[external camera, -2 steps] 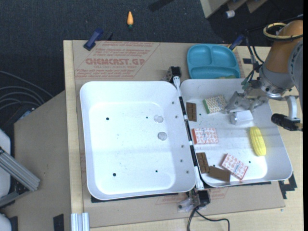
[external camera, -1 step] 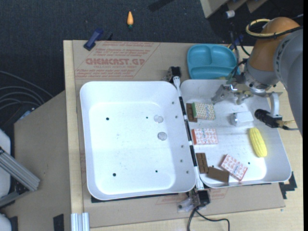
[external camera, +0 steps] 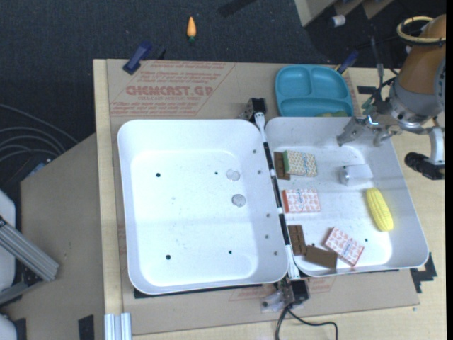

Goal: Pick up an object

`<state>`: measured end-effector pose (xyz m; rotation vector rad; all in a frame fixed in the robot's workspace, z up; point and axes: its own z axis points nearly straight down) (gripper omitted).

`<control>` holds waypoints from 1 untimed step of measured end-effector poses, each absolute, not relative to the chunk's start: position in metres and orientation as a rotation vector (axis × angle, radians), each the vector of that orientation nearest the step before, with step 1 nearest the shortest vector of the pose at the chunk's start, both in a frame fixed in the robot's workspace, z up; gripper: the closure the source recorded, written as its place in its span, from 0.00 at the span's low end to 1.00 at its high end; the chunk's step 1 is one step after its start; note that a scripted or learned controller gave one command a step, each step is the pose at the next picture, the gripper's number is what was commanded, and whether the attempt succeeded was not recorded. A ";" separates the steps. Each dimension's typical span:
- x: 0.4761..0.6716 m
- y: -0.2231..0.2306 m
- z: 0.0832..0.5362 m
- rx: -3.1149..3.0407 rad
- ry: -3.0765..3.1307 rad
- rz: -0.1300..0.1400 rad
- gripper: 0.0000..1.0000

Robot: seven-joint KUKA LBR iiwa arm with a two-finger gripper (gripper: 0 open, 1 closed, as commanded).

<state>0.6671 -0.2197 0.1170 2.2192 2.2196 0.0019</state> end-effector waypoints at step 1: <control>0.668 -0.219 0.127 2.216 2.219 0.001 1.00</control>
